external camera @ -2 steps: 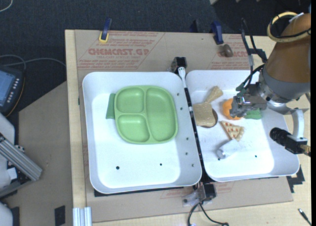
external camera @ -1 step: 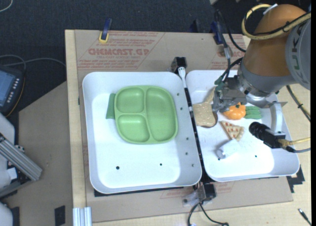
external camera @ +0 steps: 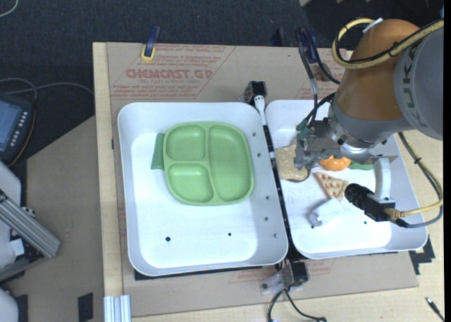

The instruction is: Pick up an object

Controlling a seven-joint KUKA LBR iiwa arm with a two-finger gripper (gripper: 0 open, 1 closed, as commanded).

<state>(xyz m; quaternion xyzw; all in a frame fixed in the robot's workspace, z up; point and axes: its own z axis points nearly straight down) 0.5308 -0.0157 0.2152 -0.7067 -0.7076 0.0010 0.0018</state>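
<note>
Evidently the approach step is in hand: the arm [external camera: 380, 81] hangs over the right bin [external camera: 352, 243], and the fingers [external camera: 304, 156] are low inside it, right at a tan cookie [external camera: 289, 167]. The cookie lies just to their left and a little nearer the camera, by the bin's left wall. Whether the fingers are apart or together I cannot tell, as the wrist hides them, and nothing shows clamped between them. Just right of the fingers lies an orange piece [external camera: 334, 163]. Nearer the camera on that side is a waffle wedge [external camera: 331, 185], and beyond it a white piece [external camera: 320, 213]. Well left of the fingers, in the left bin [external camera: 141, 229], sits a green plate [external camera: 208, 163]. The next move, I judge, calls for centring on the cookie, closing squarely and lifting straight up, clear of the wall.
</note>
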